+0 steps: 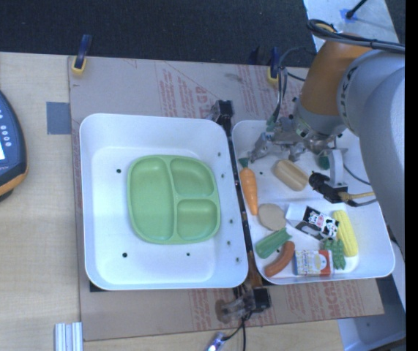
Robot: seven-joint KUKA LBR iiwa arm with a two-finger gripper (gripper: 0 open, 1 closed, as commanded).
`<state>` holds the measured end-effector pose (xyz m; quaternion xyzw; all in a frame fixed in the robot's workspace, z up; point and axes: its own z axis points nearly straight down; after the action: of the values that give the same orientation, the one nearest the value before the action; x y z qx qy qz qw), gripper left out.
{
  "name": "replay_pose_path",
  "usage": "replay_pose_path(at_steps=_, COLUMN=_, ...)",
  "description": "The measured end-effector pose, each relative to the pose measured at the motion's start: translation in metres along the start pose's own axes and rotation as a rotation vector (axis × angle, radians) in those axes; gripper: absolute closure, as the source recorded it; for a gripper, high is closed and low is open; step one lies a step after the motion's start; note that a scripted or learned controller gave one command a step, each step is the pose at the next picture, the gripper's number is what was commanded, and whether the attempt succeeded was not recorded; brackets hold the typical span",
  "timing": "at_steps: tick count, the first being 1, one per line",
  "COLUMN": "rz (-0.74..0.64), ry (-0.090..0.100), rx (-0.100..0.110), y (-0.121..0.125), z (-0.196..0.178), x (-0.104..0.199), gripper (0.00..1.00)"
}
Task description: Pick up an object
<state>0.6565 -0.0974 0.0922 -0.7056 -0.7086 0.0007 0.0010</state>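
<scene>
The gripper (290, 146) hangs low over the far end of the right bin (373, 269), close to that bin's far-left corner, with the arm (348, 79) reaching in above it. Whether it is open or closed cannot be told from this slant, and nothing can be seen held in it.

All the candidates for picking lie in the right bin, which is probably why the arm works there. A carrot (249, 190) lies along the bin's left wall, just beside the gripper. A tan bread-like piece (290, 174) sits directly on the gripper's near side and looks the likeliest target (a judgement only). Nearer the bin's front edge are a round beige piece (271, 216), a green vegetable (271, 243), a sausage (280, 259), a small carton (312, 262), a cow-print box (317, 223) and a corn cob (345, 233), crowded closely, so a clean grasp there seems harder.

The left bin (99, 196) carries a green divided plate (173, 198) at its middle, well apart from the gripper.
</scene>
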Motion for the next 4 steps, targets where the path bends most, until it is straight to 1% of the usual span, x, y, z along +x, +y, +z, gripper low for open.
replay_pose_path(at_steps=1, rz=0.0, ry=-0.001, rx=0.003, y=-0.114, z=0.001, x=-0.01, gripper=0.0)
replay_pose_path(at_steps=2, rz=0.002, ry=-0.001, rx=0.0, y=-0.111, z=0.001, x=-0.059, gripper=0.0)
replay_pose_path(at_steps=3, rz=-0.002, ry=-0.001, rx=0.001, y=-0.089, z=0.001, x=-0.04, gripper=0.0)
replay_pose_path(at_steps=4, rz=-0.002, ry=0.0, rx=-0.006, y=-0.177, z=0.0, x=-0.081, gripper=0.0)
